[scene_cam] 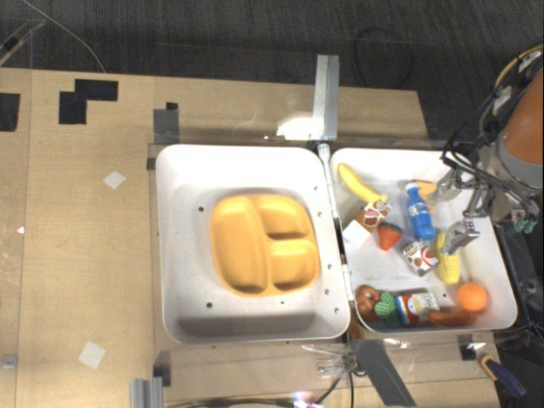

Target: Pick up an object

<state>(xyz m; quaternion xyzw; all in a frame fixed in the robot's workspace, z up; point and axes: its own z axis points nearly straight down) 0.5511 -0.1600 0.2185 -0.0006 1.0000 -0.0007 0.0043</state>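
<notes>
On the left lies bare wooden tabletop [76, 228], with black marks near its far edge and two small pale squares on it. Next comes the left bin [178, 228], white and shallow, and in its middle sits a yellow tray [263, 243] with three compartments: one long one on the left side and two smaller ones on the right. A metal post [327, 96] stands upright at the far end of the seam between the bins.

The right bin [501, 313] holds the small objects. A banana [360, 184] lies slanted near its far left corner. Just below it is a small carton [371, 217] and touching that a strawberry [388, 236]. A white card [354, 235] lies flat near the bin's left wall. A blue bottle [418, 212] lies in the middle, and just below it is a small red-and-white can [419, 257]. Beside the can is a corn cob [449, 268]. Along the near wall, from the left, are a brown apple [368, 297], a green piece [387, 306], a red-labelled bottle [418, 304] lying on its side, and an orange [472, 297] near the right corner.

The hand [463, 236] hangs over the right part of this bin, just above the corn cob and beside the blue bottle, with the grey arm [520, 143] reaching in from the right. I cannot tell how it is set. Nothing shows clamped in it; all the objects lie in the bin.
</notes>
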